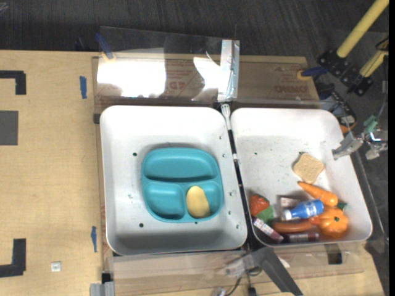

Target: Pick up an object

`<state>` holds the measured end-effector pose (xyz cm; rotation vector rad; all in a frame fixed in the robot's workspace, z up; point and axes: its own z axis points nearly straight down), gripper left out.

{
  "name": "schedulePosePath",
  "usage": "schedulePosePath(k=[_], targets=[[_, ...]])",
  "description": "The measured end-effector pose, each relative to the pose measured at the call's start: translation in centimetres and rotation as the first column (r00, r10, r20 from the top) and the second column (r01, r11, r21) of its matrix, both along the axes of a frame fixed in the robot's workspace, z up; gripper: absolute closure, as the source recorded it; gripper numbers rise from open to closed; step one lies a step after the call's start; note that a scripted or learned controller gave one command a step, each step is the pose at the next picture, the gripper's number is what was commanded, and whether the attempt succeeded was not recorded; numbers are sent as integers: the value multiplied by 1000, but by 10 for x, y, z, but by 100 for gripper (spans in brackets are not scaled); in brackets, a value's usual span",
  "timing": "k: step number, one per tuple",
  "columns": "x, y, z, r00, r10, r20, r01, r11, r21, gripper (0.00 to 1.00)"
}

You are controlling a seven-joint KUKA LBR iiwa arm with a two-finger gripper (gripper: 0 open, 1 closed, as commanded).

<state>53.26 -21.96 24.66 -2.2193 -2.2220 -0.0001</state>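
Note:
The right bin (271, 134) holds a heap of toy food along its near right side. A tan cracker-like square (308, 167) lies apart from the rest. Below it are an orange carrot (318, 193), a blue and white bottle (303, 211), an orange pumpkin-like piece (334, 222), a brown sausage (295, 227) and a red and green piece (260, 206). In the left bin (117, 140) a teal divided plate (179, 165) carries a yellow potato-like piece (197, 201) in its near right compartment.
A clear plastic sheet (166, 66) stands behind the left bin. Yellow poles (364, 20) with black clamps and some grey metal hardware (355, 140) sit at the right bin's far right rim. Tan bench surface (49, 165) extends to the left.

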Motion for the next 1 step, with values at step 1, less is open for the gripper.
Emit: schedulePosePath(k=[1], targets=[[61,27,-78,1000,-11,-6,11,1000,2,0]])
